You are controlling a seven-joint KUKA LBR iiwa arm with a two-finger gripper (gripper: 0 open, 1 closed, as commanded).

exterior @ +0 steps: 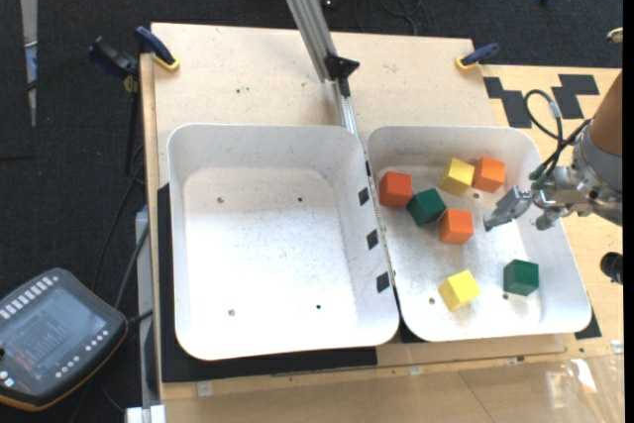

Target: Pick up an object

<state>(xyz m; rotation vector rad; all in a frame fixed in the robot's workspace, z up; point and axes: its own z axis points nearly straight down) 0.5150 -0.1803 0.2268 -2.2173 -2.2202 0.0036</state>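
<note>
Several small cubes lie in the right bin (565, 253). Along its far side sit an orange cube (395, 187), a dark green cube (427, 206), a yellow cube (459, 175) and another orange cube (488, 173). A third orange cube (456, 226) rests near the middle. Nearer the front are a yellow cube (459, 289) and a green cube (521, 277). My gripper (510, 210) reaches in from the right, just right of the middle orange cube and below the far orange one. I see nothing held in it.
The left bin (188, 243) stands beside the right one, with their rims meeting at a central divider (376, 233). A slanted metal pole (302, 0) rises from the far edge of the bench. A teach pendant (50, 337) lies at the lower left, off the bench.
</note>
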